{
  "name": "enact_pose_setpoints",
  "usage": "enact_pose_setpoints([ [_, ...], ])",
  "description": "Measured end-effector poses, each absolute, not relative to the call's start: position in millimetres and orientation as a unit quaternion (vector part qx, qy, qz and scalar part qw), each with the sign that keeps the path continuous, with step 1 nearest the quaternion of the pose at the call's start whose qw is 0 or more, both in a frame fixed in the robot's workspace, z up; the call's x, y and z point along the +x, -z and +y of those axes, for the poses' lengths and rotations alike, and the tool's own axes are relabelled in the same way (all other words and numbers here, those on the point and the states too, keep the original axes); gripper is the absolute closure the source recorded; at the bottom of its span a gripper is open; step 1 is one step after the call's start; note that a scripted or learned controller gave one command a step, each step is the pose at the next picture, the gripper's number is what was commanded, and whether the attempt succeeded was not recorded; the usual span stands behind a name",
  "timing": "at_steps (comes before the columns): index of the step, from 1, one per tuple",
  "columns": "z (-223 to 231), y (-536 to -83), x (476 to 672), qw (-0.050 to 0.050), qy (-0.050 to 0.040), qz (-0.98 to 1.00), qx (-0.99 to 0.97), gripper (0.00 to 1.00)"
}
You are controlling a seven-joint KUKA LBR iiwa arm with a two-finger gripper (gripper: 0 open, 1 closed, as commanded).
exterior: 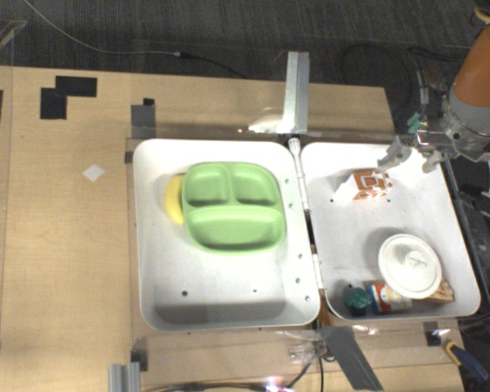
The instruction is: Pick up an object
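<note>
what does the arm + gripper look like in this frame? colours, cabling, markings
The arm enters at the upper right: a rounded orange band above a light grey wrist section. Below that, the gripper has two pale grey metallic fingers. A small teal-green fitting sits on the wrist's left side, with dark cables running along behind it. No readable markings or labels at this resolution.

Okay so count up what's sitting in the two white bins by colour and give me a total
Green: 2, the divided plate and the small dark green thing
Yellow: 1, the item partly under the plate
White: 1, the round lidded container
Orange and white: 1, the packet
Red and mixed: 1, the small bottle
Total: 6
</note>
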State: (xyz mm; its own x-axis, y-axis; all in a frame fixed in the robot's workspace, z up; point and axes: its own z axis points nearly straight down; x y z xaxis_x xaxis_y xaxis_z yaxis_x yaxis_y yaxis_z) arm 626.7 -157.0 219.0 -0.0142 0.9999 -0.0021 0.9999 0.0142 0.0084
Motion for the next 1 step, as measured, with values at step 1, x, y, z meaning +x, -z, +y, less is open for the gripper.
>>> enact_pose_setpoints([
  [1, -112.2, -122.4, 629.5, 0.011, -0.0078, 0.711, 0.703, 0.00],
])
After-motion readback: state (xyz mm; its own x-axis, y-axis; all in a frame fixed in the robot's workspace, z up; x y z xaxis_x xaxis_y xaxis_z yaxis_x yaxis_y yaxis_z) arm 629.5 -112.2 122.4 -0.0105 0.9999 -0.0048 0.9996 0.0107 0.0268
